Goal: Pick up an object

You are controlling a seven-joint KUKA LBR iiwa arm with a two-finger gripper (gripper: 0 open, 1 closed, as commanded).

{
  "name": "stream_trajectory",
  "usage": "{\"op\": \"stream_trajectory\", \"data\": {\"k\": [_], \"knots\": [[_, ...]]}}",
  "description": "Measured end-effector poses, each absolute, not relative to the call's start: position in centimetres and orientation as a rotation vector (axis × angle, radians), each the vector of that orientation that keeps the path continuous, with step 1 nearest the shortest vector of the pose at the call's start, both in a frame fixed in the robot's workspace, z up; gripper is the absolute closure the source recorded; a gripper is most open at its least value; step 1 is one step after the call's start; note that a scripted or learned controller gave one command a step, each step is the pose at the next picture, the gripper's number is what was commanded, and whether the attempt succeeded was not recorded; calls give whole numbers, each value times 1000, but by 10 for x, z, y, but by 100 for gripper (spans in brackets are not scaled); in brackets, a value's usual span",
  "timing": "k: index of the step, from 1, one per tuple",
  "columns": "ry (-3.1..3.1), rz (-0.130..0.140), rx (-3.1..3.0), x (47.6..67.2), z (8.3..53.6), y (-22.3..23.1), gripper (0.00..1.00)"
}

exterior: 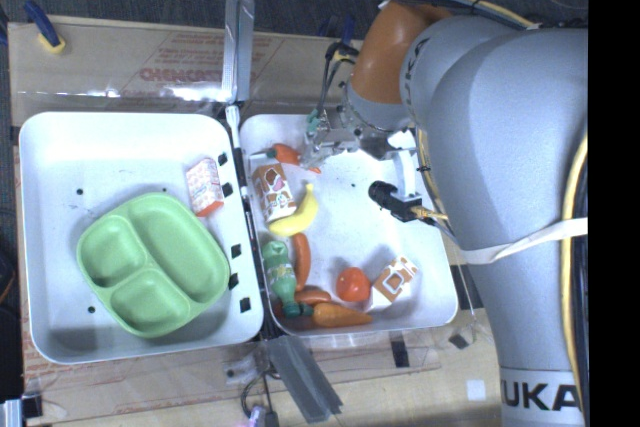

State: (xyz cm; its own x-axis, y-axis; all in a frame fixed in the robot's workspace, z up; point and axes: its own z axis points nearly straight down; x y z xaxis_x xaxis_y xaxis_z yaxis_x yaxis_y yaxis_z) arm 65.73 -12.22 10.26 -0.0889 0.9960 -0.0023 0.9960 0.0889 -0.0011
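1. My claw (318,147) hangs over the right bin (425,310), toward its 11 o'clock corner. The fingertips blur together from up here, so I cannot tell how far apart they are or whether anything sits between them.
2. A small orange carrot piece (287,154) lies just at 9 o'clock of my claw; I think they are touching, but the view is poor there.
3. That piece's long axis runs roughly 10 to 4 o'clock.
4. The right bin also holds a carton (272,189), a banana (298,213), a green bottle (279,271), a tomato (352,284), a small box (394,281) and a carrot (337,316), crowded along its 7 o'clock side.
5. The left bin (60,140) holds a green divided tray (152,261) and a small packet (204,186) at the tray's 1 o'clock.
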Motion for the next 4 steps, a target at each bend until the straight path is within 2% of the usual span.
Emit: {"op": "stream_trajectory", "data": {"k": [1,2,3,4], "knots": [[2430,0,1991,657,193,-89,100],[2430,0,1992,657,193,-89,0],[2583,3,1778,659,106,-124,0],[2600,6,1692,573,107,-116,0]]}}
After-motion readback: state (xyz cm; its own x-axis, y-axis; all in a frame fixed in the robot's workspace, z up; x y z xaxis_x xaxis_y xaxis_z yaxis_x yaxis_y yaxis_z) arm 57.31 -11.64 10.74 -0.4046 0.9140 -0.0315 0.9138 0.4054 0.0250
